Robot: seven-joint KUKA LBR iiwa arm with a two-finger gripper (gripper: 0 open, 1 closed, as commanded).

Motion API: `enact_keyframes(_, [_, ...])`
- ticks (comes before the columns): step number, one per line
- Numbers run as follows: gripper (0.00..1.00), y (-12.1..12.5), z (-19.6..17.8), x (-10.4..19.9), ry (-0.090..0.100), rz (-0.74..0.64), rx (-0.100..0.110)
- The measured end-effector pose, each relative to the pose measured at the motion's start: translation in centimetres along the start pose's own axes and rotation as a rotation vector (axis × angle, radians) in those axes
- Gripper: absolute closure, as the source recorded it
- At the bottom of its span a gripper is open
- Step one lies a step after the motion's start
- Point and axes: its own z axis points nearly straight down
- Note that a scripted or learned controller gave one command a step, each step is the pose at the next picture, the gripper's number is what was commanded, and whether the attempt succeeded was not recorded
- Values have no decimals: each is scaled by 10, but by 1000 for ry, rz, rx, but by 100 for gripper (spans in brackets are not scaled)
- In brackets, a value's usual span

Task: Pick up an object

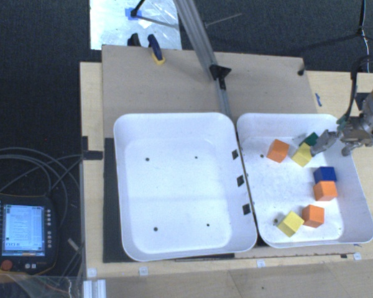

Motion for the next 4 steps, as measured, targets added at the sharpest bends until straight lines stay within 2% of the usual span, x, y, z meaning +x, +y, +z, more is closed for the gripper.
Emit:
enact_keyframes(2, [0, 5, 84, -5, -1, -1, -3])
enact_keyframes(3, [100, 6, 70, -5, -3, -3, -9])
enact_keyframes(4, [100, 4, 6, -2, -3, -3, -11])
